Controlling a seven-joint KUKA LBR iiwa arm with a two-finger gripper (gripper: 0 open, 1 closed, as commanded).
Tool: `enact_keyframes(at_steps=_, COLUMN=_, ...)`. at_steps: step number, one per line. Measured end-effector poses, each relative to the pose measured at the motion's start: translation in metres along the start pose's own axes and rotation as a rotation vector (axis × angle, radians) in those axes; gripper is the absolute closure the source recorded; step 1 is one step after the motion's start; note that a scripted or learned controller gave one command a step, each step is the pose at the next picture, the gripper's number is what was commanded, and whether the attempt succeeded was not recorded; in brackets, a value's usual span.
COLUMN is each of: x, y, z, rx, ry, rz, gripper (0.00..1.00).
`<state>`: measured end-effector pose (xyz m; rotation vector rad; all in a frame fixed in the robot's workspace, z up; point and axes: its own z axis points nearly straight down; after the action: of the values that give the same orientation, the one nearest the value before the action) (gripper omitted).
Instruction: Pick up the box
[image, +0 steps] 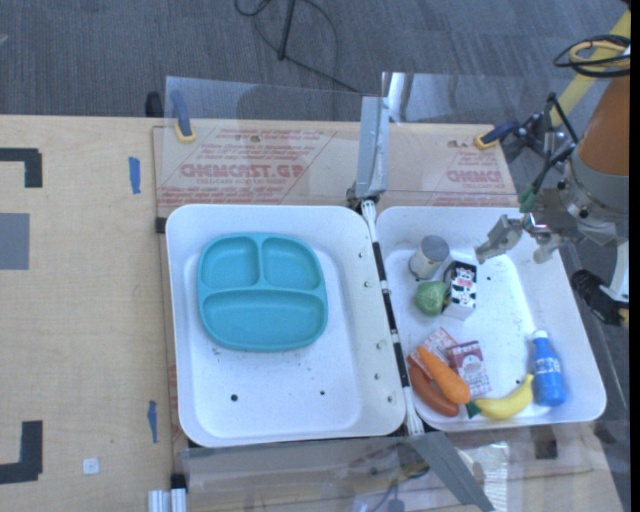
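Claw (519, 240) hangs spread, gripping nothing, over right bin's (580, 300) far rim – poised just right of the upright box (461, 286), presumably lining up a descent

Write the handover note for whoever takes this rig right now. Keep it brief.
End effector: open, holding nothing, hovering over the upper right part of the right bin.
Box: two candidates in the right bin. A black-and-white carton stands near the middle beside a green vegetable and a grey can. A small red box lies flat lower down, next to a carrot.
Left bin: a teal divided plate.
Done: no grasp yet.
Left: descend, close on the box, lift.
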<state>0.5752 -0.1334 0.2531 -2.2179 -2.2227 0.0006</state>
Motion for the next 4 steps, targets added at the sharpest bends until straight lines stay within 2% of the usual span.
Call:
enact_keyframes(at_steps=1, x=0.021, y=-0.003, z=-0.101, rx=-0.003, ry=-0.002, rz=0.183, gripper=0.0)
enact_keyframes(at_steps=2, x=0.03, y=-0.011, z=-0.153, rx=-0.004, ry=-0.002, rz=0.427, gripper=0.0)
enact_keyframes(at_steps=3, x=0.026, y=-0.066, z=-0.013, rx=0.0, ry=-0.001, rz=0.393, gripper=0.0)
enact_keyframes(at_steps=4, x=0.031, y=-0.096, z=0.109, rx=0.001, ry=0.0, rz=0.334, gripper=0.0)
